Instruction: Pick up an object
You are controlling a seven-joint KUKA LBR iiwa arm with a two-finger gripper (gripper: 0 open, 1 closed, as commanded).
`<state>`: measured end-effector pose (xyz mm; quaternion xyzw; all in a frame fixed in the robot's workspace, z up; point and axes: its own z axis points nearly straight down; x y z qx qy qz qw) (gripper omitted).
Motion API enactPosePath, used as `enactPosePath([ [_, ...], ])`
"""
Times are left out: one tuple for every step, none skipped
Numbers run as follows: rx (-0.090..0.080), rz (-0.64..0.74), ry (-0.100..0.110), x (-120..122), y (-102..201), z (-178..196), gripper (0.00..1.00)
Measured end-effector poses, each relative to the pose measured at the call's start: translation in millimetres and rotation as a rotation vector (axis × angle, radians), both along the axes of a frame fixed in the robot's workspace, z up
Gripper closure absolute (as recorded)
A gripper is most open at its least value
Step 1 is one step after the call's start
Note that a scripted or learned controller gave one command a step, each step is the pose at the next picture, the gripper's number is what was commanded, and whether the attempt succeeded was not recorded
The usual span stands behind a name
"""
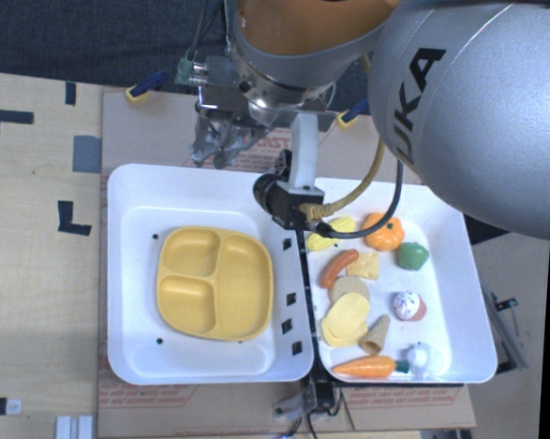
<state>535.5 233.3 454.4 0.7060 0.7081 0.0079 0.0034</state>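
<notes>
1. Arm [471, 96] sat nearest the camera and cut off the right bin's [471, 303] far corner.
2. Toys such as the carrot [363, 365] lay crowded in the right bin, and a plate [214, 285] in the left.
3. Gripper [214, 149] hung by the left bin's [111, 277] far rim; jaw state couldn't be told.
4. Risk: closing there would likely grab nothing, and crowded toys could slip.

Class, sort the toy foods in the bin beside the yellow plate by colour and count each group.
Orange: 3, pumpkin, sausage, carrot
Yellow: 3, curved piece, wedge, flat slice
Tan: 2, round slice, cone
Green: 1, rounded piece
White: 2, speckled ball, small piece
Total: 11
</notes>
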Motion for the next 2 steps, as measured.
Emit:
enactPosePath([
  [-0.006, -0.003, 0.008, 68, -11, 59, 1.0],
  [-0.009, 0.0, 0.026, -28, -22, -2, 1.0],
])
